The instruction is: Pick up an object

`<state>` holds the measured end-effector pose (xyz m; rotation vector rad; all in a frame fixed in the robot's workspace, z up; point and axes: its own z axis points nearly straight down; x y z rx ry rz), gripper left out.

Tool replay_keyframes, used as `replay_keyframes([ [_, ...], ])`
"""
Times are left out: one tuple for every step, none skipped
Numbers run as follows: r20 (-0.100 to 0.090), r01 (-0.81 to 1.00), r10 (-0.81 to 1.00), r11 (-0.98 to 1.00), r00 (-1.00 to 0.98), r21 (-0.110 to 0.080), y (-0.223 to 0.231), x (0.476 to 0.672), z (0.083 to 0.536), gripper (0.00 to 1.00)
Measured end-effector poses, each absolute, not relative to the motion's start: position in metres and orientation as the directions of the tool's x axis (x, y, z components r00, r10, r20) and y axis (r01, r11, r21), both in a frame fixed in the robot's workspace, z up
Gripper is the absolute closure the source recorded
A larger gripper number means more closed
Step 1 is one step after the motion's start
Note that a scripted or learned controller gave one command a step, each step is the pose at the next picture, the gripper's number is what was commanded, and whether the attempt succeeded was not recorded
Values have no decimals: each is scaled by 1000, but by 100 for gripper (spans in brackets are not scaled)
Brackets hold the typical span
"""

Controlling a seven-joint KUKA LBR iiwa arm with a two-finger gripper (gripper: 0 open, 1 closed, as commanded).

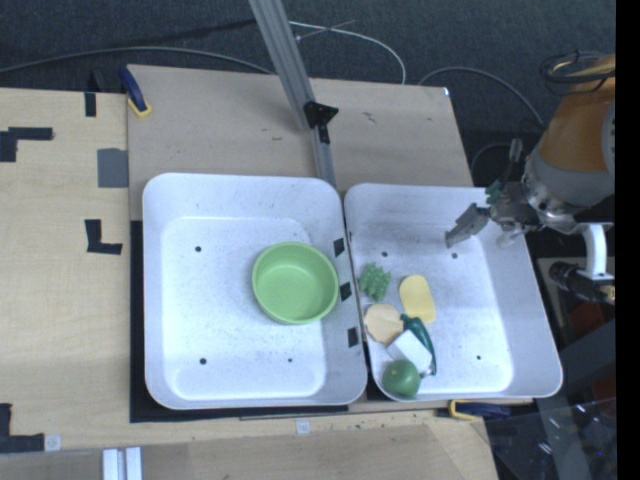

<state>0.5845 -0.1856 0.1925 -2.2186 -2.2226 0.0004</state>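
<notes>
Right bin [500, 298]: toys [403, 320] below-left of claw [466, 230].

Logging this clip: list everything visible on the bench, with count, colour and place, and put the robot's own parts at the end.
bins: 2, white, side by side on the bench; left bin, right bin
bowl: 1, light green, right part of the left bin
leafy toy: 1, dark green, left side of the right bin
oval piece: 1, yellow, right bin, right of the leafy toy
round piece: 1, tan, right bin, below the leafy toy
block: 1, white with a dark green part, right bin near its front
ball: 1, green, front left corner of the right bin
pole: 1, grey, slanting over the bench behind the bins
gripper: 1, grey, above the right bin's back part, holding nothing
</notes>
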Motion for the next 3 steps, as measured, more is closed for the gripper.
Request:
replay_keyframes([
  [0,1000,1000,2,-2,-1,-186,584,193,0],
  [1,1000,1000,2,-2,-7,-181,574,136,0],
  [-2,1000,1000,0,0,2,-181,575,89,0],
])
